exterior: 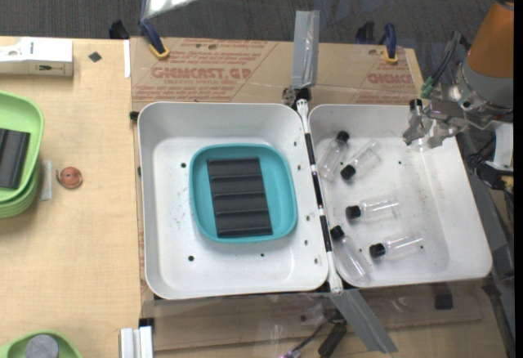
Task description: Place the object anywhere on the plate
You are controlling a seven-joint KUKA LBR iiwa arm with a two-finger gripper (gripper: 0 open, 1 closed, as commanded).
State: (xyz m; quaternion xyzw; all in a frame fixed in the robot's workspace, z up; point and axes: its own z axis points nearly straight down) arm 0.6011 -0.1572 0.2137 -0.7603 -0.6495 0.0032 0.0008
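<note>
Cardboard (245, 70) printed "CHEMCAST GP" backs the bins; gripper (426, 132), fingers' state unclear, hovers over vials (372, 208).

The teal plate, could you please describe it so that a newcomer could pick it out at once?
Start at the two white bins and take the left bin. The teal plate lies in its middle, a rounded square dish bearing a black ribbed insert. Its colour separates it from the clear black-capped vials in the right bin.
</note>
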